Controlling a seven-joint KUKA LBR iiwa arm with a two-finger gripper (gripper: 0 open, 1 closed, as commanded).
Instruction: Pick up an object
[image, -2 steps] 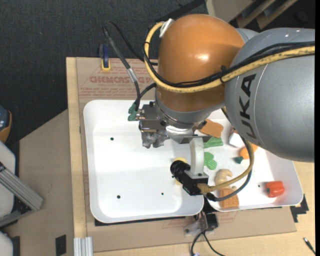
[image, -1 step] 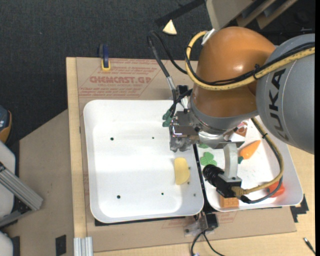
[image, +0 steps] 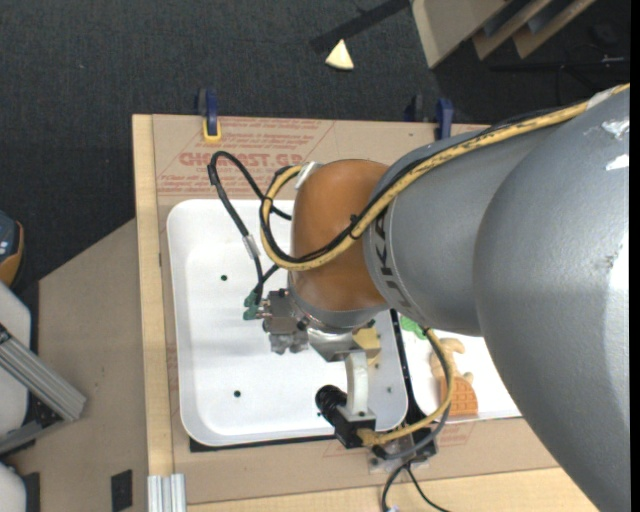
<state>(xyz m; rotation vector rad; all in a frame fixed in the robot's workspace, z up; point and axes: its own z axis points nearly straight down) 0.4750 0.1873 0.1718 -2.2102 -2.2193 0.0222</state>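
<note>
Object: orange textured piece lay in the right bin, beside the arm.
Gripper: hovered over the left bin.
Claw state: couldn't tell.

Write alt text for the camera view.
A grey arm with an orange band reaches from the right over the left white bin, its wrist low above the bin floor. Orange objects lie in the right bin beside it.

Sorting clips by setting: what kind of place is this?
Probably a robotics lab bench: a cabled grey arm over a shallow white bin on a board clamped at its far edge.
</note>
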